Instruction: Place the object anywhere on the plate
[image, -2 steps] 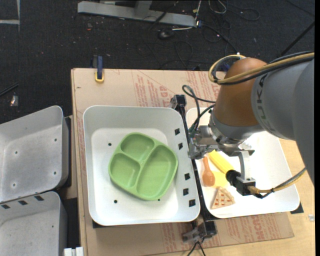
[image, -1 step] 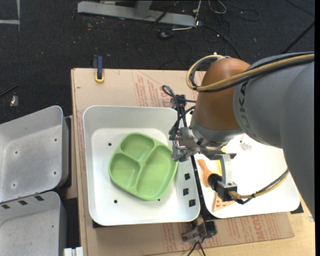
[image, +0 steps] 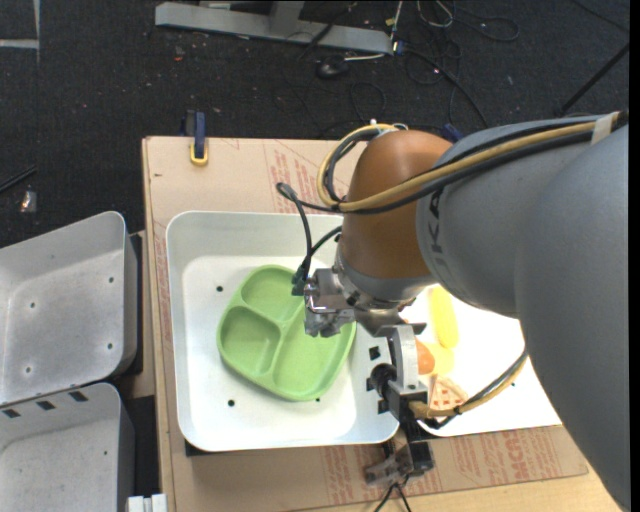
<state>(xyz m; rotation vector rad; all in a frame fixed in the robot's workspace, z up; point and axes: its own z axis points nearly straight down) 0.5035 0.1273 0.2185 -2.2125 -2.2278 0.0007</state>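
A green divided plate (image: 270, 340) lies flat in the white bin (image: 190, 330) at the middle of the frame, toward that bin's right half. The grey arm (image: 500, 230) comes in from the right and covers much of the second bin (image: 495, 345). Its gripper (image: 322, 318) hangs over the plate's right edge, tucked under the wrist; whether it is spread or pressed together cannot be told, nor whether it carries anything.

In the second bin, right of the plate, three small things lie close together: a yellow piece (image: 443, 318), an orange piece (image: 425, 357) just below it, and a pizza-slice toy (image: 446, 396) lower still. Both bins sit on a brown worktop (image: 240, 170), with a blue clamp (image: 199, 135) at its upper left edge.
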